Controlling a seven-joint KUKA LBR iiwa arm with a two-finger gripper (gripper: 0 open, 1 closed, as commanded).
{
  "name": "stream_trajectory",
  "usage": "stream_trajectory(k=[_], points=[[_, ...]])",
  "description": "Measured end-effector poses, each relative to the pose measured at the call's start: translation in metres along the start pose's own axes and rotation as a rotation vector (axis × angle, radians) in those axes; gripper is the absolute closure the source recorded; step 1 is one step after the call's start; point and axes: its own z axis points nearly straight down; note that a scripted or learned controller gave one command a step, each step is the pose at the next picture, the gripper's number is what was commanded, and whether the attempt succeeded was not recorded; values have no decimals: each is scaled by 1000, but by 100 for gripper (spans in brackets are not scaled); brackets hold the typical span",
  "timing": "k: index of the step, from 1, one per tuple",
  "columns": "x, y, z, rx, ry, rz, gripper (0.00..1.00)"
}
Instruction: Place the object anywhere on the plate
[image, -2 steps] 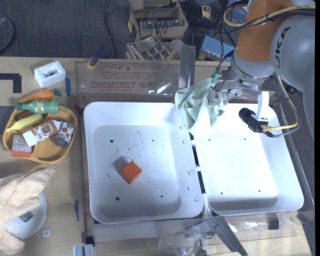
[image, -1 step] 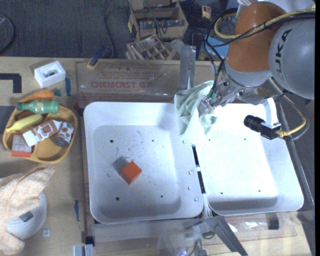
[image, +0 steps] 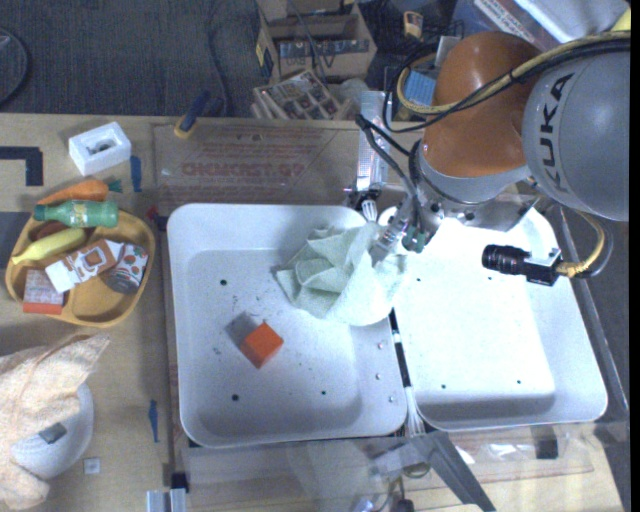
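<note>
Well, the gripper hangs low at the top right of the left bin, right at the edge of a pale green cloth; it is too blurry and too crowded there to tell if the gripper is spread, pressed together, or pinching the cloth. The cloth lies bunched up, and its lower right part seems to rest on a round white plate by the wall between the left bin and the right bin. An orange block sits well apart from the plate, lower down in the left bin; the task does not say which thing is meant, but the cloth looks like it, being beside the gripper. Things could go wrong from here; the soft cloth could slip free, or fall half off the plate; it could also drag the light plate along if it catches. The plate is white on a white bin and partly covered by the cloth, so its rim is hard to see; the big grey arm covers the top of the right bin.
</note>
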Motion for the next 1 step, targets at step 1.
stream_trajectory(k=[1], points=[[36,15,4,-1,-1,-396,100]])
